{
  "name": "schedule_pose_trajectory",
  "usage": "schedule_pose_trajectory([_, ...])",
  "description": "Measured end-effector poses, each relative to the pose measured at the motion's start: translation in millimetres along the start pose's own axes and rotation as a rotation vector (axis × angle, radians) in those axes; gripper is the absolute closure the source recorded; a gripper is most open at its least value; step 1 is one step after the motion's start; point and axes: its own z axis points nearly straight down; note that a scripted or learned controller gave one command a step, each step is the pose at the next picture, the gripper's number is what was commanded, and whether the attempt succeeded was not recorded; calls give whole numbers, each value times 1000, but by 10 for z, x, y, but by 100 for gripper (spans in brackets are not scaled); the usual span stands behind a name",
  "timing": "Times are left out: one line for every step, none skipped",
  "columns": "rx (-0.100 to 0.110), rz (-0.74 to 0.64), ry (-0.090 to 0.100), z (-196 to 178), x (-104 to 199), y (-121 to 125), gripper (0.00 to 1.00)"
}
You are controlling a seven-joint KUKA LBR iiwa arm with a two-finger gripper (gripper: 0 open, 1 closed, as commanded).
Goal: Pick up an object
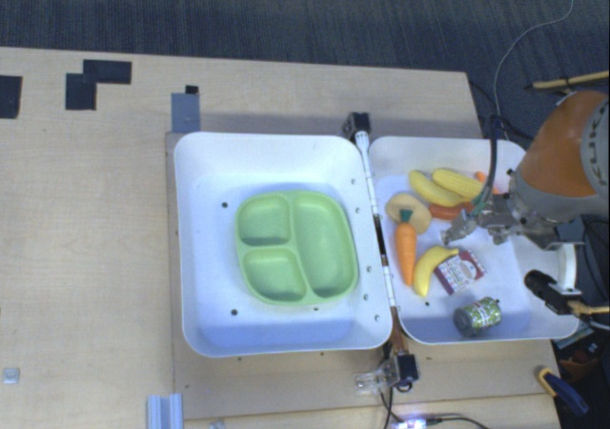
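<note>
Grey arm (572, 155) hangs its tool (467, 227) over right bin (534, 322).

- We see the arm (572, 155) coming in from the right edge, orange band uppermost, grey wrist section just below it.
- Wrist is angled down and to the left, over the right-hand side of our workspace.
- Gripper (469, 227) sits low at the end of the wrist, metal fingertips pointing left.
- Finger gap is too small and cluttered for us to read.
</note>
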Motion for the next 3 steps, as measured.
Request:
schedule_pose_trajectory([0,3,0,102,411,-655,0])
schedule_pose_trajectory([-6,2,-2,-10,410,-630,100])
schedule_pose_trajectory([-5,1,-2,-9,411,-631,0])
